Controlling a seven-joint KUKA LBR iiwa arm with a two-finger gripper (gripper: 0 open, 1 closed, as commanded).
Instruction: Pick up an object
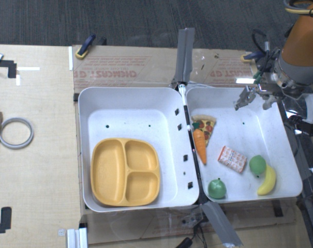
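1. Hovering over the far right corner of the right white bin (280, 119), the grey two-finger gripper (255, 98) carries nothing; whether it is spread or clenched, I cannot tell.
2. All candidates lie nearer the camera: slim orange toy carrot (199, 144), red-and-white patterned packet (232, 159), yellow toy banana (267, 181).
3. Wrist cabling blurs the tool's outline.

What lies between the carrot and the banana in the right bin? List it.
In the camera view, a pink patterned packet and a green ball lie between the carrot and the banana; the ball touches the banana.
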